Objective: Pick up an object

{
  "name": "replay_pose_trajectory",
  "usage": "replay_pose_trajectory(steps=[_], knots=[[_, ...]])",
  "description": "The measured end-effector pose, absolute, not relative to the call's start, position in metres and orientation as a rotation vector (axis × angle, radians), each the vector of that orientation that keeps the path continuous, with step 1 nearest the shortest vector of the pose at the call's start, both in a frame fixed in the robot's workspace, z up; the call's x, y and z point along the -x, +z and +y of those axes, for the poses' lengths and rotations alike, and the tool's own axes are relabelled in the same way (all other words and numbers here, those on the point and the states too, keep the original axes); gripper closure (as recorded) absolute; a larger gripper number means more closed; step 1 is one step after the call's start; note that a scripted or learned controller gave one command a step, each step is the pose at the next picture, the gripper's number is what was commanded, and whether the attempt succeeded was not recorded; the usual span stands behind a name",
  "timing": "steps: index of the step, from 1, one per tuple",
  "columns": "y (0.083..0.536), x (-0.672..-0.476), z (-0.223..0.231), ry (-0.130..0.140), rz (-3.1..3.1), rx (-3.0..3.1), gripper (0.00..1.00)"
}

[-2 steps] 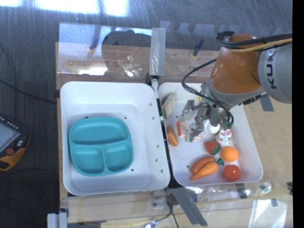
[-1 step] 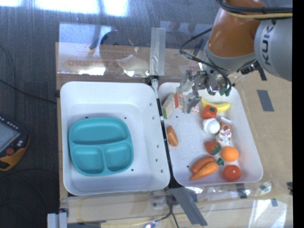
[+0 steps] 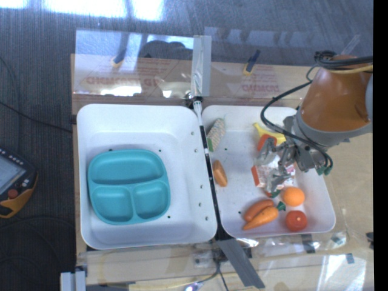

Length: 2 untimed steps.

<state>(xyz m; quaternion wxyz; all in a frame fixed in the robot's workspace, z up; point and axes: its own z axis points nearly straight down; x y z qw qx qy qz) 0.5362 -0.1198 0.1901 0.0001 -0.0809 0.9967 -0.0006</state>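
Scanning left to right, the teal tray (image 3: 128,184) is sitting in the left bin (image 3: 145,117), while the gripper (image 3: 277,170), its state unclear, is hovering over packets (image 3: 262,176) beside the orange (image 3: 293,197), needing a centred descent.

Bulbous orange band (image 3: 337,99) on the arm, grey housing (image 3: 315,133) beneath it, thin black cable (image 3: 285,99) looping off its left side, metallic gripper (image 3: 277,168) with small green tab at right
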Motion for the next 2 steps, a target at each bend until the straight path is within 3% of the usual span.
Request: replay_pose_trajectory(steps=[1,2], knots=[[0.190,-0.536,-0.120,-0.002,3.130,0.254,0.00],[0.093,-0.522,-0.093,-0.001,3.135,0.029,0.00]])
